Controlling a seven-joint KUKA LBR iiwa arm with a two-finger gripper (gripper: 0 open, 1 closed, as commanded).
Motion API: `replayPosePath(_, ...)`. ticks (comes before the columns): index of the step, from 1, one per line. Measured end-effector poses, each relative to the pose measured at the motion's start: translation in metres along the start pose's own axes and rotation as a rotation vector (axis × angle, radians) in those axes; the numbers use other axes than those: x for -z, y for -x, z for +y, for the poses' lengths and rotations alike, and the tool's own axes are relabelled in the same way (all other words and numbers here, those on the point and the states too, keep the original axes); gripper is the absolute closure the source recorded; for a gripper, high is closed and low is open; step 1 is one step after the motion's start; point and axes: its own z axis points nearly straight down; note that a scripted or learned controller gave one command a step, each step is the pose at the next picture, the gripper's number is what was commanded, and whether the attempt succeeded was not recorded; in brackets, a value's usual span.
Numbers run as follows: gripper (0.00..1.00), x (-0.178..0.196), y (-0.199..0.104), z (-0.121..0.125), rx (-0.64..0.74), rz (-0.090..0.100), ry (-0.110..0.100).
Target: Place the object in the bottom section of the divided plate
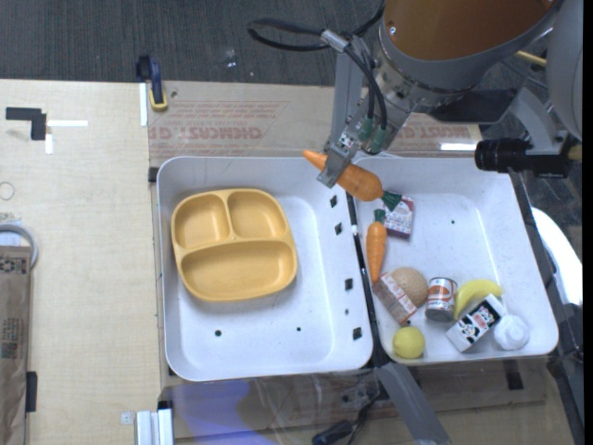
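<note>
Carrot hangs pinched in my claw, up over the wall between the two bins, so I can carry it across. My yellow plate waits at 8 o'clock from it, big bottom section open for the drop.

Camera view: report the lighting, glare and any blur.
Camera view: even overhead light, soft shadows beside the yellow divided plate; glare whitens the right bin along its right rim; the carrot at the gripper looks slightly soft; the bin contents are sharp.
</note>
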Motion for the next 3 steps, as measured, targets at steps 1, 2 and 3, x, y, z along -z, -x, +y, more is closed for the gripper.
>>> replayPosePath(1, 1.0, -0.001, 0.001, 0.018, -0.125, 0.001, -0.002)
replayPosePath(2, 1.0, -0.113, -0.024, -0.005, -0.016, 0.002, -0.002)
replayPosePath(3, 0.0, -0.113, -0.024, -0.005, -0.016, 0.002, -0.002)
